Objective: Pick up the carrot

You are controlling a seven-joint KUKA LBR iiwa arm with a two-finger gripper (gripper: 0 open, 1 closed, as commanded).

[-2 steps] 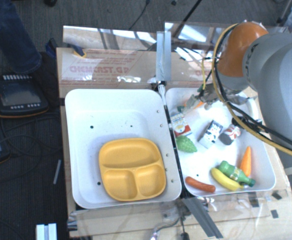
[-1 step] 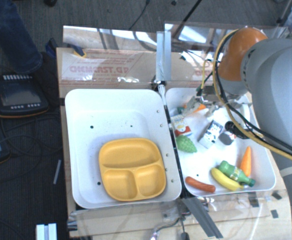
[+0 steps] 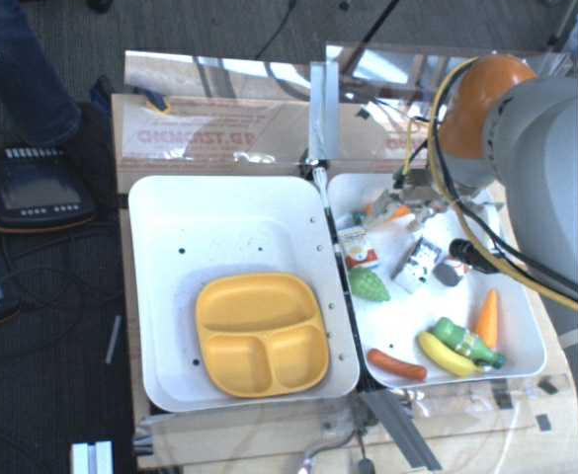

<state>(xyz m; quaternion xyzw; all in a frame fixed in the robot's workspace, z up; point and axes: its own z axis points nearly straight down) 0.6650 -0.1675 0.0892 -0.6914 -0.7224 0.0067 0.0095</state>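
Carrot (image 3: 486,319) lies in my right bin (image 3: 536,349), right side, just beside the green bottle (image 3: 471,344) | looks light, stiff, smooth plastic; I judge mid-body pinch across its width best | end effector (image 3: 417,227) grip state: can't tell.

Faint red lettering runs along the cardboard panel (image 3: 219,134) behind the bins, too blurred to read.
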